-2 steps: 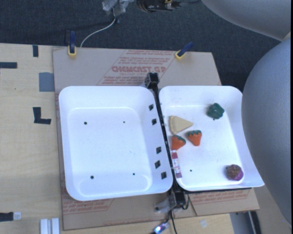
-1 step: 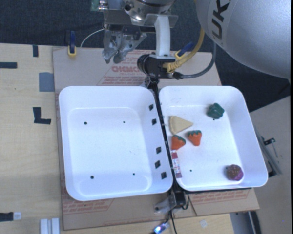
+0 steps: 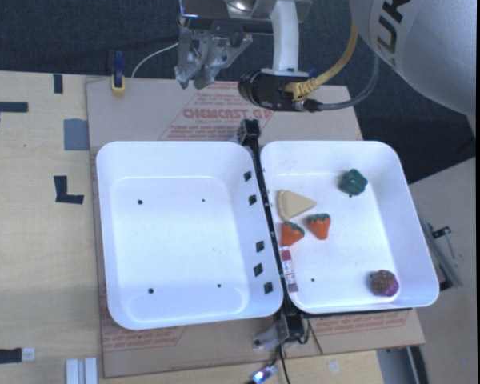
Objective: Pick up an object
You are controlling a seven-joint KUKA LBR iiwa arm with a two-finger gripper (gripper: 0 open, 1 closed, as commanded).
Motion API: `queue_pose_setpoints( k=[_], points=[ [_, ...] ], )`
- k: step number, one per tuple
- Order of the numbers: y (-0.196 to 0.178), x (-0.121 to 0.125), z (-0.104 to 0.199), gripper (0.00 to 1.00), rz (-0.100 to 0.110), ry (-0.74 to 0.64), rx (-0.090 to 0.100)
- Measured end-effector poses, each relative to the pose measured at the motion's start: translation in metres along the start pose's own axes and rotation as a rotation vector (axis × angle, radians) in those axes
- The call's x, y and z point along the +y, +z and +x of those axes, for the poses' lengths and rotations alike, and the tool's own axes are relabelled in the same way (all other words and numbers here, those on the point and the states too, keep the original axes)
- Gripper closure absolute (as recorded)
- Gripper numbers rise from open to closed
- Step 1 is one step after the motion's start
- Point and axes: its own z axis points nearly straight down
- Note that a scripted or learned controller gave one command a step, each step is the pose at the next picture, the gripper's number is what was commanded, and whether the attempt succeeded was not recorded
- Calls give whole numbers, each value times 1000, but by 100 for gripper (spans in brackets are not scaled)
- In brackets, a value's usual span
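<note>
Pale wood table (image 3: 32, 254) with dark tape marks (image 3: 64, 192) at left. Brown cardboard sheet (image 3: 216, 118), red printed lettering, lies on it. Dark blue-grey floor (image 3: 56, 22) beyond the far edge. Even, bright overhead light; soft shadows.

Two white bins (image 3: 176, 154) side by side. Contents, by count: two strawberries (image 3: 319, 225), one pale yellow wedge (image 3: 293, 204), one dark green lump (image 3: 353, 182), one purple round object (image 3: 383, 282), one red-and-white tube (image 3: 288, 267); six items in all
</note>
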Motion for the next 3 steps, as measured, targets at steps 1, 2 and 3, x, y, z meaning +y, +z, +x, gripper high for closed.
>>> queue_pose_setpoints(
  k=[1,2,3],
  points=[
    [3,9,0,100,3,2,-3],
    [3,18,0,100,3,2,-3],
    [3,34,0,100,3,3,-4]
  ],
)
